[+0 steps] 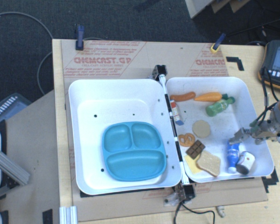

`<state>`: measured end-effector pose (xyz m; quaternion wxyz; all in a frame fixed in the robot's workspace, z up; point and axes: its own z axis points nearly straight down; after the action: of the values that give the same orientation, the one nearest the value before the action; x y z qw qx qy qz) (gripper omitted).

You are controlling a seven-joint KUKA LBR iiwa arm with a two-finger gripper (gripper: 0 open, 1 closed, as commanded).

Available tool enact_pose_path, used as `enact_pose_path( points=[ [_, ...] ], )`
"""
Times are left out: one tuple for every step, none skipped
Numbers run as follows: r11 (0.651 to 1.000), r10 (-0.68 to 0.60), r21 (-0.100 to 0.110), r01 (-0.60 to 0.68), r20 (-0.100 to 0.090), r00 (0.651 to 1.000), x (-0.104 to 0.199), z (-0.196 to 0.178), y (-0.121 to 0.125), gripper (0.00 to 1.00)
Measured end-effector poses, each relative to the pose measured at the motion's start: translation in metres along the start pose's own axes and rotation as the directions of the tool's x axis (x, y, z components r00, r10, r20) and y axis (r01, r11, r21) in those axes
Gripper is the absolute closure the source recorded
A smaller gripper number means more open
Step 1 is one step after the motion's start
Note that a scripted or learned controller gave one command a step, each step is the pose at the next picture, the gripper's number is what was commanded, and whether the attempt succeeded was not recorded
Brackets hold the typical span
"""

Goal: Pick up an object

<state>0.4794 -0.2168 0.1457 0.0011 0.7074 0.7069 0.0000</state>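
Blue divided plate (134, 150), white bins (79, 125) (two), orange carrot (208, 97), green bottle (218, 107), brown chocolate square (195, 149)

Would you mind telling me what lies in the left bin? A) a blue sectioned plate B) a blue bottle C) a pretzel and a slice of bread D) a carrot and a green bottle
A, since the blue sectioned plate is what rests on the floor of the left bin.
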Motion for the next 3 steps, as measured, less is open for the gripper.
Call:
enact_pose_path(
  points=[
    [1.0, -0.002, 0.0, 0.002, -0.002, 1.0, 0.103, 0.06, 0.051, 0.0],
    [1.0, 0.0, 0.0, 0.0, 0.0, 1.0, 0.037, 0.036, 0.111, 0.0],
    [1.0, 0.0, 0.004, 0.0, -0.002, 1.0, 0.067, 0.062, 0.019, 0.0]
  ],
)
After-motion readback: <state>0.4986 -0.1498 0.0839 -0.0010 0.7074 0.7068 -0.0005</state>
